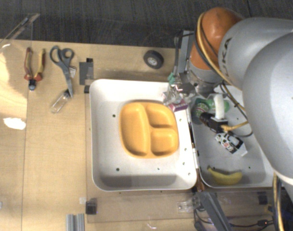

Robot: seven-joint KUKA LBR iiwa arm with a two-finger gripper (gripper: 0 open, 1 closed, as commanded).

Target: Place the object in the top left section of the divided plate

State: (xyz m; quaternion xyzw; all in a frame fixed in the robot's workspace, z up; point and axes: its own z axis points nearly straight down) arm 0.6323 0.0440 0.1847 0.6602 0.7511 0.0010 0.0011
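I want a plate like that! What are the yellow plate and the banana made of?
The divided plate looks like smooth moulded plastic: even yellow, soft sheen, rounded walls. The banana may be a plastic toy or real; it is too small to tell.

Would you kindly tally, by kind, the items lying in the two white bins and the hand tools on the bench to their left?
Divided plates: 1, yellow plate in the left bin
Bananas: 1, banana in the right bin
Scissors: 1, scissors
Pliers: 1, pliers
Total: 4
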